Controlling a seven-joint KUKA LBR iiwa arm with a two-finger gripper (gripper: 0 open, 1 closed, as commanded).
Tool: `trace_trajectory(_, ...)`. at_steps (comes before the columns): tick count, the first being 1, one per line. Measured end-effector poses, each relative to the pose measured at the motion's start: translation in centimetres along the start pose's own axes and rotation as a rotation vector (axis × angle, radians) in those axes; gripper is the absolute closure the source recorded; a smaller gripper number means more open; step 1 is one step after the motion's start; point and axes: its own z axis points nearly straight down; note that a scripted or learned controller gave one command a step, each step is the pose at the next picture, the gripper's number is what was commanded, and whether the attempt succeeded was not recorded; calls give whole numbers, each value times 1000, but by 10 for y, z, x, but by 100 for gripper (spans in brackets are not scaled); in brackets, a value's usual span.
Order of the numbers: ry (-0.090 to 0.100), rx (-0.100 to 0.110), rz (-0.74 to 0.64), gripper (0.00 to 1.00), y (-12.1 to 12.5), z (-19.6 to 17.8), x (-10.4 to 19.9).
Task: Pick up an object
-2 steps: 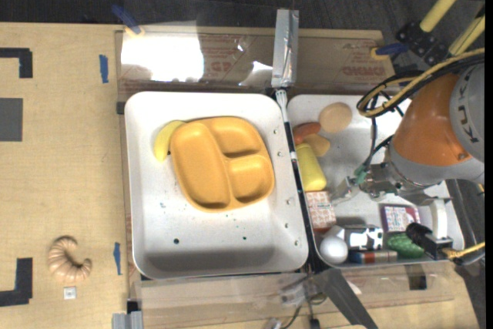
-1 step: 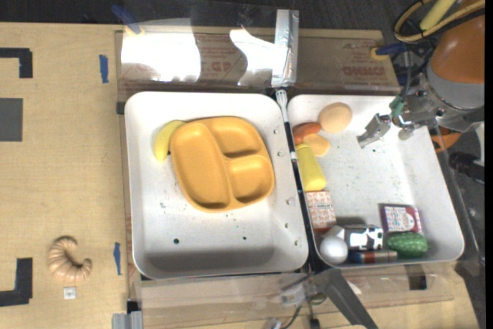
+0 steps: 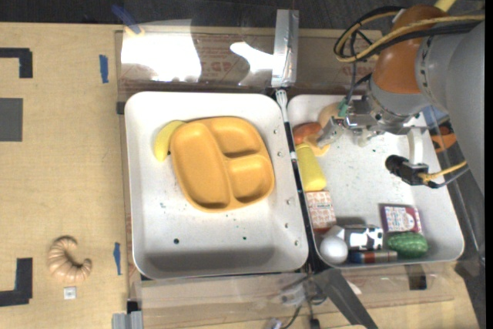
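Claw (image 3: pixel 339 125) sits low over the upper left corner of the right bin (image 3: pixel 443 231), reaching in from the right under the grey arm (image 3: pixel 454 65) and its orange band (image 3: pixel 400 62). Cannot tell whether it is wide, narrow or holding anything; the wrist body hides the tips.

Just beside the claw, to its left and slightly below: a peach-coloured round fruit (image 3: pixel 306 133) against the bin's left wall. Whether claw and fruit touch, cannot tell. Directly below the fruit, a yellow block (image 3: pixel 312 169), upright along the same wall. Below that, a small pink speckled packet (image 3: pixel 320 206).

Right of and below the claw: a black cable end (image 3: pixel 404 167) hanging from the arm over bare bin floor.

Far from the claw, along the bin's lower edge: white ball (image 3: pixel 333 248) at the lower left corner, then a small black-and-white item (image 3: pixel 366 237) next to it, then a green bumpy vegetable (image 3: pixel 407 244) further right. A small purple-and-white card or box (image 3: pixel 399 217) lies just above the green one.

Left of the claw, across the divider: the left bin (image 3: pixel 154 227). In it, an orange sectioned tray (image 3: pixel 221 162), tilted, taking up the middle. A yellow banana (image 3: pixel 162 139) pokes out from under the tray's upper left edge.

Well away from the claw, on the tan bench (image 3: pixel 54 166) at lower left, outside both bins: a pale croissant-shaped thing (image 3: pixel 68 258).

Above the bins, a clear plastic panel (image 3: pixel 200 50) catching glare.
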Motion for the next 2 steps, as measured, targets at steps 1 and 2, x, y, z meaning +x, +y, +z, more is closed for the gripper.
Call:
trace_trajectory(1, 1, 3, -400, 0, 30, 11, -9)
trace_trajectory(2, -1, 7, -584, 0, 28, 3, -6)
